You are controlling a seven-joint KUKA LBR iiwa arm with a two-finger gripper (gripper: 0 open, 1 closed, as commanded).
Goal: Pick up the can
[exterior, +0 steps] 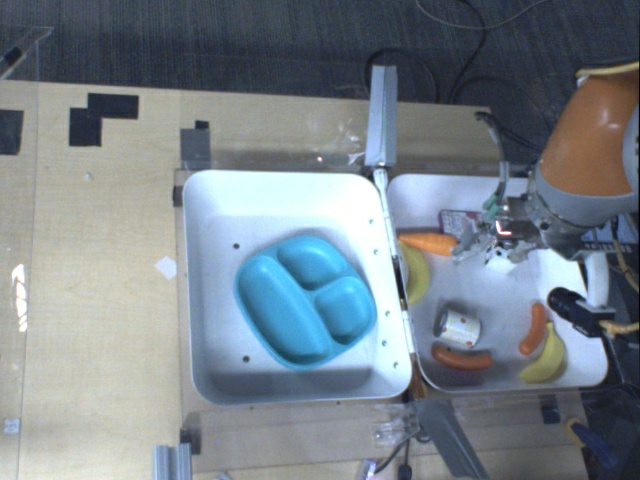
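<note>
You see two white bins side by side on the counter (90, 268). The left bin (210, 208) sits mid-frame and holds a blue divided plate (305, 298), lying tilted across its floor. The right bin (580, 373) fills the right side of the frame.

The can (458, 327) lies on its side in the lower middle of the right bin, pale with a dark open end facing left. Just below it, nearly touching, lies a red sausage (462, 358). To the can's upper left, against the bin's left wall, you find a yellow-green fruit (416, 273), and above that a carrot (430, 243) pointing left. At lower right sit a banana (545, 358) and a small orange-red piece (534, 330) just above it.

The arm (595, 153) comes in from the upper right. Its gripper (490, 240) hangs over the upper part of the right bin, just right of the carrot and well above the can in the frame. You cannot tell whether the fingers are open or closed; nothing is visibly between them.
</note>
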